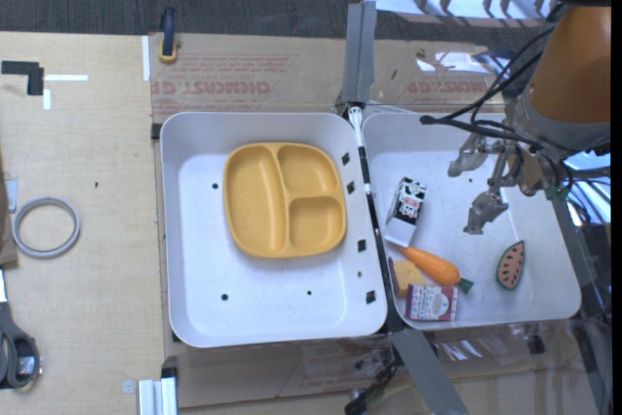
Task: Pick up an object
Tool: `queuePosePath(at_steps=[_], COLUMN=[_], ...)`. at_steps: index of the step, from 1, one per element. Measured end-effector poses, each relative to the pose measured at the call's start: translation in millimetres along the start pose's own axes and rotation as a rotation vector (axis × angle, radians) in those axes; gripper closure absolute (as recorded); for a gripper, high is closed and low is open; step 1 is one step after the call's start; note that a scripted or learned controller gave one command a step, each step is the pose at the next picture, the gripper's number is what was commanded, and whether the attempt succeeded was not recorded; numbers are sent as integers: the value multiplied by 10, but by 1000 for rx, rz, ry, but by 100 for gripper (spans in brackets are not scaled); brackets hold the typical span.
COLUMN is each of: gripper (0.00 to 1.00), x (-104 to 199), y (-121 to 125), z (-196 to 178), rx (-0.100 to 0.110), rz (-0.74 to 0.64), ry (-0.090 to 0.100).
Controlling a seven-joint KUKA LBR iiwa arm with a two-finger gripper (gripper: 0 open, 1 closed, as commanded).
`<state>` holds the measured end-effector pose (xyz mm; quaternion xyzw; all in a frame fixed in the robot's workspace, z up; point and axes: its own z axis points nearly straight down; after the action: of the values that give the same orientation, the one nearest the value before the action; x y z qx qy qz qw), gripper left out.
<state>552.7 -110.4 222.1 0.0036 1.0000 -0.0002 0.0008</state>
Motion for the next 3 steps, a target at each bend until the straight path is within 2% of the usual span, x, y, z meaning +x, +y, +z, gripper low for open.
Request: queuePosePath(at_steps=[1, 2, 3], gripper=[0, 0, 0], x=[450, 414, -44], y=[-458, 45, -169], z=[6, 1132, 1148], rx=[0, 0, 0], rz=[-10, 404, 644], ry=[-1, 1, -2])
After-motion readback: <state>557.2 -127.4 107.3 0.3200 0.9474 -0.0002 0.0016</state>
